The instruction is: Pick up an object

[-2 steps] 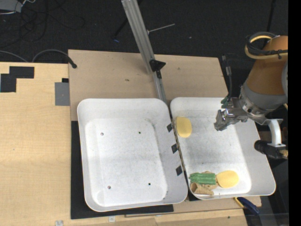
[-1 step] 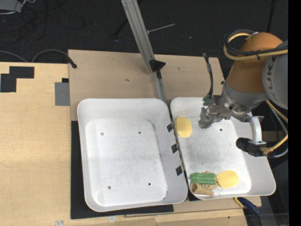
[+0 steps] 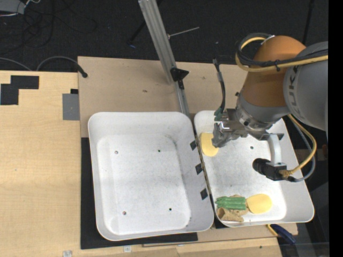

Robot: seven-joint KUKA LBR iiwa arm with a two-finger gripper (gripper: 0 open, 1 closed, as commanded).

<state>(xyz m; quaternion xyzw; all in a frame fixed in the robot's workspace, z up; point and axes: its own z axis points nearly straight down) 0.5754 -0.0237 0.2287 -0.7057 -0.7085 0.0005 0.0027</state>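
Observation:
My gripper reaches down into the right bin, close to its left wall. Its tip sits right at a pale yellow round object, which lies against that wall and is partly covered by the gripper. Near the bin's front edge lie a green ridged object, a tan piece just below it, and a yellow oval object to their right.
The left bin stands beside the right one, with black clips along the shared edge. A slanted metal rail rises behind the bins. A black cable fitting hangs from the arm over the right bin.

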